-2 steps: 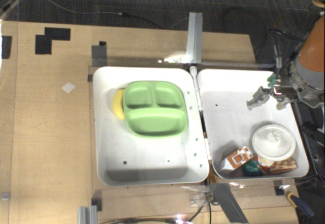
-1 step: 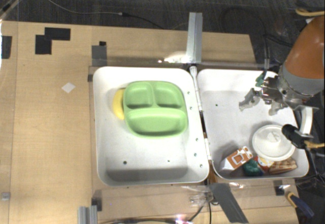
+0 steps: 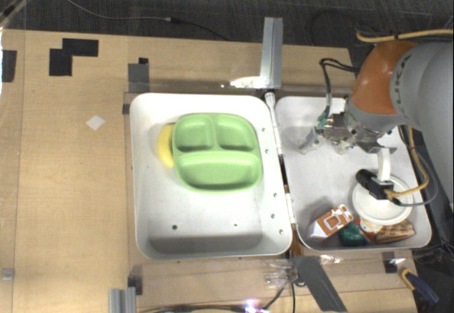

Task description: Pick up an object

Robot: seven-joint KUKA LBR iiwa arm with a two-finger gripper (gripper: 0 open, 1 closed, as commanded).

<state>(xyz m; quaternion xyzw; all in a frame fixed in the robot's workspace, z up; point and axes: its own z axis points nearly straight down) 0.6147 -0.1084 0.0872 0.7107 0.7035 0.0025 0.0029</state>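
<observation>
My gripper [image 3: 332, 133] hangs over the upper middle of the right bin [image 3: 305, 184], below the orange band of the arm. Nothing shows in its hold. The bin's objects lie apart from it in the near right corner: a white cup [image 3: 379, 209], a small orange-and-white box [image 3: 333, 221], a dark teal object [image 3: 350, 235] and a brown packet [image 3: 392, 233]. In the left bin [image 3: 206, 230] lies a green divided plate [image 3: 216, 150], with a yellow object [image 3: 164, 146] poking out from under its left edge.
A metal post [image 3: 272, 52] stands behind the bins where they meet. Cables [image 3: 328, 84] run from the arm over the right bin's far edge. The arm's grey body [image 3: 425, 84] covers the right bin's upper right corner.
</observation>
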